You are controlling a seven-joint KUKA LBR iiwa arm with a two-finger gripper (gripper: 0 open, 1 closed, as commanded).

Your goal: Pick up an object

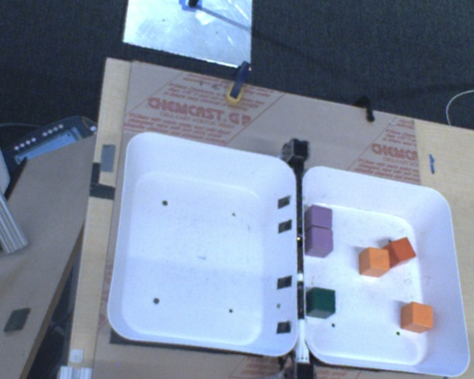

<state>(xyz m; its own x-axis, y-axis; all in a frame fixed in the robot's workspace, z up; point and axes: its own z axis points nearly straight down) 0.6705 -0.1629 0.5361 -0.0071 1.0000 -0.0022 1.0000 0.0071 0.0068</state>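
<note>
The right bin [447, 217] holds several small blocks. Two purple blocks [318, 229] sit stacked one behind the other against its left wall. A dark green block [321, 303] lies near the left front corner. Two orange blocks [387, 256] touch each other near the middle, the reddish one behind and to the right. A third orange block [417, 317] rests toward the right front.
The left bin [148, 161] lies beside the right one, joined by a black clipped divider [296, 256]. Both stand on a brown board [196, 108]. A shiny metal plate [191, 6] lies beyond the bench. A grey device [49, 138] sits at the left.
</note>
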